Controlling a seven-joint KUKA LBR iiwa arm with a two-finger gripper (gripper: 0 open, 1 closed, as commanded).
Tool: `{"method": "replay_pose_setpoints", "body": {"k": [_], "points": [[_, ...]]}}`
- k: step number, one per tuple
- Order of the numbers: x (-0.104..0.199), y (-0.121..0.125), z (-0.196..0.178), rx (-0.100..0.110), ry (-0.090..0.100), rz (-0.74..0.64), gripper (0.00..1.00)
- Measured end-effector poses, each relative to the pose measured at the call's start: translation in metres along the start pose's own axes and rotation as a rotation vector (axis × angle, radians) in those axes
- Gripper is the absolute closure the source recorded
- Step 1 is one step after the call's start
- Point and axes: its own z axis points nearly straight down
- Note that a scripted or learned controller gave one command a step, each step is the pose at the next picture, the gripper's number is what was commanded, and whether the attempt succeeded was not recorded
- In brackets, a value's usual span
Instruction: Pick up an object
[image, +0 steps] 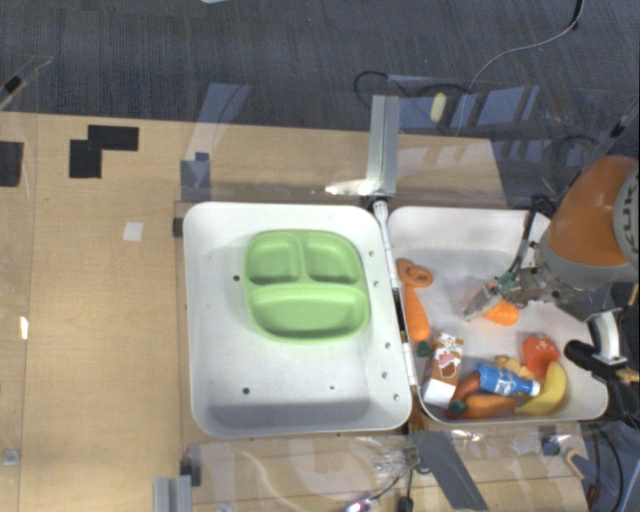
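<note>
The banana (547, 392) lay at the right bin's (450, 240) near edge while the gripper (497, 293), its grip unreadable, hovered beside an orange piece (503, 314), seemingly mid-approach, needing descent.

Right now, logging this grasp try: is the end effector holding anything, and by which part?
Cannot be told: the end effector sits just above a small orange piece, too blurred to see any grip.

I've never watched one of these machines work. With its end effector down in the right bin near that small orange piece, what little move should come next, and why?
Probably a short drop straight down onto the small orange piece. The end effector sits just above and beside it in the right bin, and nothing shows between its fingers yet. The piece lies apart from the crowded pile at the bin's near edge, so it looks like the easier target.
</note>
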Motion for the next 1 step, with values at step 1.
{"method": "replay_pose_setpoints", "body": {"k": [1], "points": [[0.0008,0.0018,-0.0087,-0.002,0.001,-0.001,1.00]]}}
